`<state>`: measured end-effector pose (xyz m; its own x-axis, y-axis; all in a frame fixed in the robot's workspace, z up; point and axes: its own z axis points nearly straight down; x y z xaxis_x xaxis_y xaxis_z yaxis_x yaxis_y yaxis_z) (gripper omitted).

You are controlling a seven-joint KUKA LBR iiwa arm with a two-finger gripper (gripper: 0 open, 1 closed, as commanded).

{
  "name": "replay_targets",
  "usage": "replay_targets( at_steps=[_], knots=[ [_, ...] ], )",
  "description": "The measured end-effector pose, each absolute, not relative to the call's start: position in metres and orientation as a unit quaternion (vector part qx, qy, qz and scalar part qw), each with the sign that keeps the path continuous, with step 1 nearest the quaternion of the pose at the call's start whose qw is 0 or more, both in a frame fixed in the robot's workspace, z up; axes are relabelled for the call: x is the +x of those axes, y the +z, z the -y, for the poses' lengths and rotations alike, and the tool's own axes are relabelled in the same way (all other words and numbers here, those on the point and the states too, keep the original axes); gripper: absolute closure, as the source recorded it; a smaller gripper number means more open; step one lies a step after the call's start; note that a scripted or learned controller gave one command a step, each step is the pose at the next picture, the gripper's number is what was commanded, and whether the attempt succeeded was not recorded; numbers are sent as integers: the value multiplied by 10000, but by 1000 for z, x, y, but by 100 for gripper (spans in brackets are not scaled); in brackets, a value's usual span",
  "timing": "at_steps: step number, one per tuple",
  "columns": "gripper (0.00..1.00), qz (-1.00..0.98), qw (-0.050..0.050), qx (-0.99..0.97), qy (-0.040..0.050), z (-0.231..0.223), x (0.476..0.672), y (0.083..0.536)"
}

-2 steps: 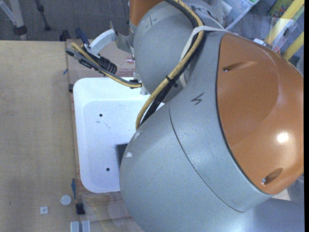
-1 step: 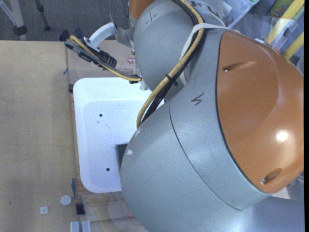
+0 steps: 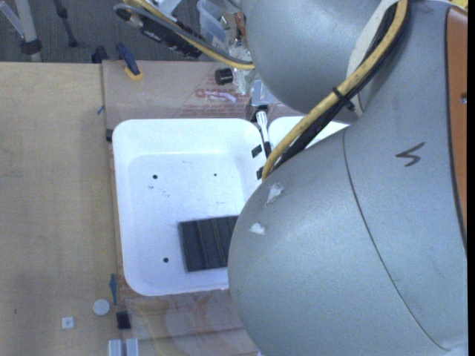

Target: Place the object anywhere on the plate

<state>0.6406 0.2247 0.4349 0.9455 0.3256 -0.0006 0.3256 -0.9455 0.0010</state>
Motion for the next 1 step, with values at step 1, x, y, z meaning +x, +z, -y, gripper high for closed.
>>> replay_targets(
  at_steps=[1],
  knots=[
    [100,-2011,4,9796,-10,-226,657,427]
  ],
)
